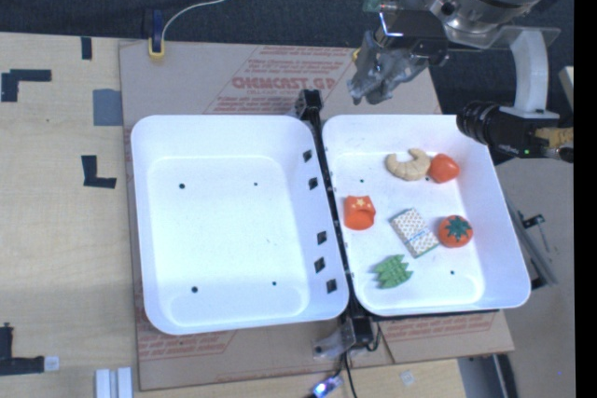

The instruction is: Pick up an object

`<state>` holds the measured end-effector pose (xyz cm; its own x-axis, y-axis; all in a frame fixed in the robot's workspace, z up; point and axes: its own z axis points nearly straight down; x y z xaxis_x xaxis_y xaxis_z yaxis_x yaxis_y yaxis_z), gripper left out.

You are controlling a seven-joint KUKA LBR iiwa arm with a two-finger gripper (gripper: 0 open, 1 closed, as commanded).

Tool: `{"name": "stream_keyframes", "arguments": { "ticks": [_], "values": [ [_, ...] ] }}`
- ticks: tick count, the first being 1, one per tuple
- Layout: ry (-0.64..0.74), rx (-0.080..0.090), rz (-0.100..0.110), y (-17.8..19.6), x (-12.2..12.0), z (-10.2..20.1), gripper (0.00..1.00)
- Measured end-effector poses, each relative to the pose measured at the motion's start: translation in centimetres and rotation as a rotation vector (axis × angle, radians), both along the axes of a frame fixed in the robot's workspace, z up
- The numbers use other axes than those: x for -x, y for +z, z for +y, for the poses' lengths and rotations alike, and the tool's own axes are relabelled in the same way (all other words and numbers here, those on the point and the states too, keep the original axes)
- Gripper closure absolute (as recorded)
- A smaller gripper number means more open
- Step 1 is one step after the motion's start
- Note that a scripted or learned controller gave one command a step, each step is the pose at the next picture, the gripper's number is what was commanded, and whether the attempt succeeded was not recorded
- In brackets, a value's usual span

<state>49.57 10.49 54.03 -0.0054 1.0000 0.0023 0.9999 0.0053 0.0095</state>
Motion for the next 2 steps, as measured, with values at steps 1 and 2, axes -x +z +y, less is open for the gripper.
{"name": "stream_keyframes", "arguments": {
  "ticks": [1,2],
  "values": [
    [0.002,0.002,0.01,-0.6,0.1,6.5,1.0],
    [0.0,0.003,0.011,-0.7,-3.3,11.8,1.0]
  ]
}}
